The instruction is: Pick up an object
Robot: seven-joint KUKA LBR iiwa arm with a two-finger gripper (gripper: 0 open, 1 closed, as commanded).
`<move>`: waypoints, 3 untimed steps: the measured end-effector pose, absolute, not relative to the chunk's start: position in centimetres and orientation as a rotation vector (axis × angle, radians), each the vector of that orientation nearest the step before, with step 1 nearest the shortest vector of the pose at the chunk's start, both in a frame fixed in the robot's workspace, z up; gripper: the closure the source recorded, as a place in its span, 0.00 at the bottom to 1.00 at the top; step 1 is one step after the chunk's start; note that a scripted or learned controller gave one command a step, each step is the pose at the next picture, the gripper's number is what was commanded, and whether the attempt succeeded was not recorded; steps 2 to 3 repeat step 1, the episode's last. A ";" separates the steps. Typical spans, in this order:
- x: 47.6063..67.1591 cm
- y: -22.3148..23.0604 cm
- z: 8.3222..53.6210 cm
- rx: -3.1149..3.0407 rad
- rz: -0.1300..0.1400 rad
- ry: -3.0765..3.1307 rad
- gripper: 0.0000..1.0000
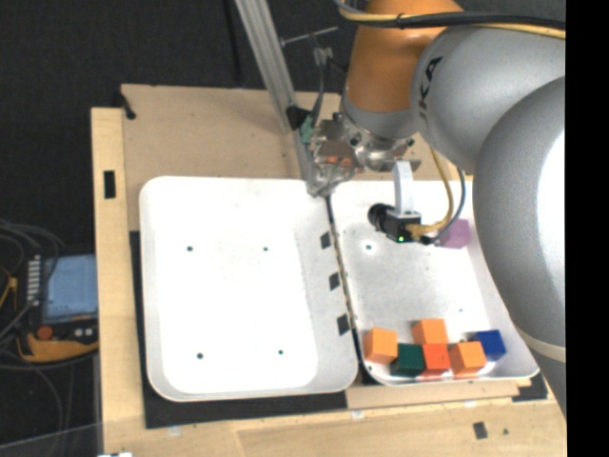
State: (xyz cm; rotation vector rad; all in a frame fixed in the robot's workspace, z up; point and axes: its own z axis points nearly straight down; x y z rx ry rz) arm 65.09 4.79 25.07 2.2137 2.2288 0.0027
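Along the right bin's (419,284) near edge sits your block cluster (436,355): orange, green, blue. Gripper (328,165) hangs over that bin's far left corner, well apart; you can't tell if it's released or clenched. Purple block (459,234) by the right wall lies nearer.

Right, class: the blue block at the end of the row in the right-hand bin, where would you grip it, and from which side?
Probably from straight above, closing on its far and near faces. The blue block sits flat with its top bare, but an orange block crowds its left and the bin's rim runs close by, so a sideways approach looks blocked.
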 end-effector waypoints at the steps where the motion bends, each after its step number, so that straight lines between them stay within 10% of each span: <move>1: 64.0 9.8 23.5 2.215 -0.003 2.230 1.00; 3: 64.0 9.8 23.5 2.215 -0.003 2.230 1.00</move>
